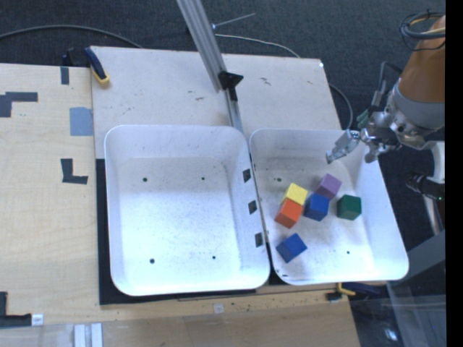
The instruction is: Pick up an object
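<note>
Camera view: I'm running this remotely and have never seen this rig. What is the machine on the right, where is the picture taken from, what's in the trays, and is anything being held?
The picture comes from a single fixed camera above the bench, looking down at a slant. The grey and orange machine on the right is a robot arm; its hand hangs over the upper right edge of the right bin, with nothing visible between its fingers. That bin holds six small cubes: a yellow cube, orange cube, purple cube, green cube and two blue cubes. The left bin sits beside it.
</note>
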### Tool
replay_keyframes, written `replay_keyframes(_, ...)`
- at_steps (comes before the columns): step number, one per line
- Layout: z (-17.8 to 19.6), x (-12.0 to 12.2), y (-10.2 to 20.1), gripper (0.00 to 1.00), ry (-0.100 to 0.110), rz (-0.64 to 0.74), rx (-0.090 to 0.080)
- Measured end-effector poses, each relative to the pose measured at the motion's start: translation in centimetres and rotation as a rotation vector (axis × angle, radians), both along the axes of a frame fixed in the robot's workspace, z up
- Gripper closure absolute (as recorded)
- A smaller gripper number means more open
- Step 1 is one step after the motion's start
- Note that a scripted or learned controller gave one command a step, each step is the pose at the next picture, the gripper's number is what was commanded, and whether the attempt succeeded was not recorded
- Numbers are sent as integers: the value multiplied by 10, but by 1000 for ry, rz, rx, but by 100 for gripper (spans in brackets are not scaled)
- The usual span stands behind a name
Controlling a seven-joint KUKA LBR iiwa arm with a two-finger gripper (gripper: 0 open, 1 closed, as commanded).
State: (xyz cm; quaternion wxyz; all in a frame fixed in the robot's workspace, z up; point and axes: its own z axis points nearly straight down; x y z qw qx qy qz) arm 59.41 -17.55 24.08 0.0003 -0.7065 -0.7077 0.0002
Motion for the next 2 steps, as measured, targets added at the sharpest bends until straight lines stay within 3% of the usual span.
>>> replay_keyframes(1, -129, 16, 25, 0, -11, -1, -10)
replay_keyframes(2, -131, -21, 45, 0, -27, 0, -10)
